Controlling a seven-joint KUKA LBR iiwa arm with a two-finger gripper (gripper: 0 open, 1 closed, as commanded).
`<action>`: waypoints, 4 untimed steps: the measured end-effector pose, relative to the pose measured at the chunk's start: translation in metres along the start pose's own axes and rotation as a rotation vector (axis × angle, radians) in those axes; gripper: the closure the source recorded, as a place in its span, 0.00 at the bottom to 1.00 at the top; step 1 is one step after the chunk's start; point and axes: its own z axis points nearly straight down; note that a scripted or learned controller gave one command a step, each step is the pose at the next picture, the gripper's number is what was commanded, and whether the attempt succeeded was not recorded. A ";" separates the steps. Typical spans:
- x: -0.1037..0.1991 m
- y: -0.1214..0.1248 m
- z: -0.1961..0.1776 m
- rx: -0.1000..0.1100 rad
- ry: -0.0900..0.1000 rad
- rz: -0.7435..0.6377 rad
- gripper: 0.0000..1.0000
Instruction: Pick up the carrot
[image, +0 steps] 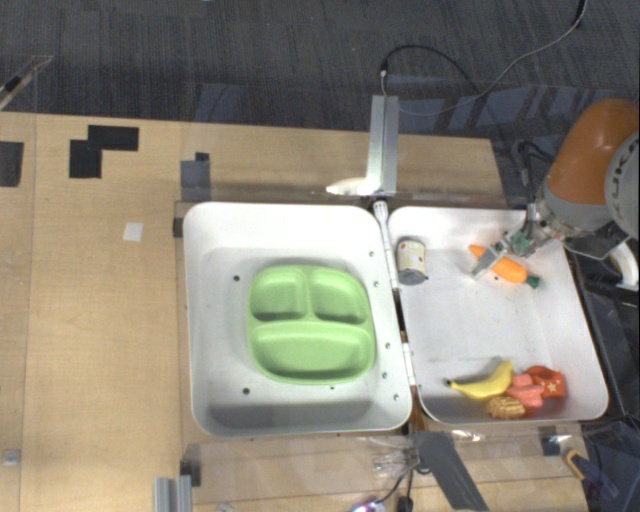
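- On the wooden bench (90, 330) sit two shallow white bins side by side; the upright metal post (384, 140) behind their shared edge serves as the landmark here.
- Down and to the left of the post lies the left bin (210, 400), and in its middle rests a light green divided plate (310, 322) with two small compartments on the far side and one long one nearer the camera.
- Just below the post, at the far left edge of the right bin (560, 340), a small pale can (411, 259) lies close against the divider between the bins.
- Right of the post and a little lower, in the far part of the right bin, lies the carrot (508, 270): a short, stubby orange piece with a dark green bit at its right end, lying roughly level across the view.
- The gripper (497, 256) comes down right at the carrot, its grey tips touching or overlapping the carrot's upper left end; whether the jaws are apart or closed cannot be told, nor whether the carrot lies between them.
- Far below the post, in the near right corner of the right bin, a yellow banana (484, 381), a red toy (543, 385) and a small tan ridged item (505, 407) cluster together.
- Well right of the post, the arm's orange band (585, 150) hangs above the bin's far right corner.
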 end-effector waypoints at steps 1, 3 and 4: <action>-0.001 0.003 -0.014 -0.008 -0.006 0.000 1.00; -0.002 0.006 -0.028 -0.017 -0.013 0.000 1.00; 0.072 0.043 -0.143 0.001 0.002 0.186 1.00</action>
